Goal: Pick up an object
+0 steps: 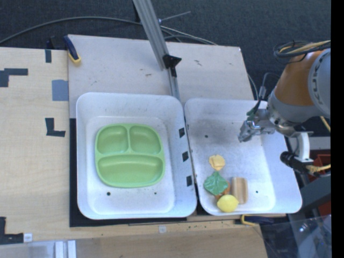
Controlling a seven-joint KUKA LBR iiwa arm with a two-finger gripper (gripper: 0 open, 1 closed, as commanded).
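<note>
The gripper [246,135] hangs over the right bin [207,117], nothing visible between its fingers; whether they are apart or together I cannot tell. Near the bin's front lie a leaf [215,184], lemon [228,203], bread [239,190] and a yellow piece [216,162]

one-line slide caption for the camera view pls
KUKA arm's gripper hovers over the right bin, above a cluster of toy foods; a green divided plate sits in the left bin.
</note>
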